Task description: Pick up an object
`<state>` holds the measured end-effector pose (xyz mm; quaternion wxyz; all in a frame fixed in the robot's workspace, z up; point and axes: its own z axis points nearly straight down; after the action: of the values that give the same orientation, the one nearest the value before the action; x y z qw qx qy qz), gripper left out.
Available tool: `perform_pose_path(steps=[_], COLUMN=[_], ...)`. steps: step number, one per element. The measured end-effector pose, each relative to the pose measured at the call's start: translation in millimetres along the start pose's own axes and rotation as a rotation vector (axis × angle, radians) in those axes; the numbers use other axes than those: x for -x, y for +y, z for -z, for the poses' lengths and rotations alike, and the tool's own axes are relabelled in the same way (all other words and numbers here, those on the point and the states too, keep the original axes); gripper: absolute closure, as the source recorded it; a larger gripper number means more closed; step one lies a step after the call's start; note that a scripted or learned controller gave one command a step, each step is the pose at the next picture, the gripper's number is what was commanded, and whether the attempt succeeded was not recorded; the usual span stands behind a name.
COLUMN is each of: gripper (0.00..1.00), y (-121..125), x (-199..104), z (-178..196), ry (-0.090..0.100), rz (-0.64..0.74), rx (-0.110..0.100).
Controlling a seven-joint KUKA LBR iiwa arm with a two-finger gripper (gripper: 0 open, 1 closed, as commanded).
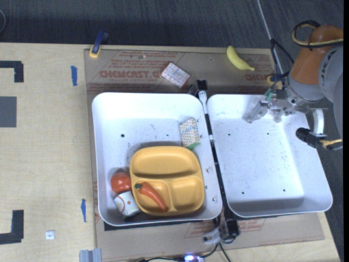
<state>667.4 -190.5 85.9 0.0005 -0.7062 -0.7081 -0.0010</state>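
Two white bins [109, 111], one yellow tray [166, 162], one banana [239, 59]

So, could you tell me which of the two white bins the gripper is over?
The right bin: the gripper sits above its upper-left corner, while the left bin holds the yellow tray.

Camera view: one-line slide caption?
Gripper over the right bin; yellow tray with carrot in left bin.
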Motion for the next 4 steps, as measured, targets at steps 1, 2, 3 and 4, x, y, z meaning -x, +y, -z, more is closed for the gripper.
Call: perform_pose_path(steps=[1,2,3,4], gripper=[1.0,1.0,1.0,1.0], y=[0.9,-28.1,-92.6,-177.1], x=[0.3,-101.3,-115.8,-154.3], z=[11.1,102.5,129.4,154.5], ry=[-0.003,-0.001,-0.001,-0.001], rz=[0.002,-0.001,-0.003,-0.002], rx=[0.002,0.001,-0.002,-0.003])
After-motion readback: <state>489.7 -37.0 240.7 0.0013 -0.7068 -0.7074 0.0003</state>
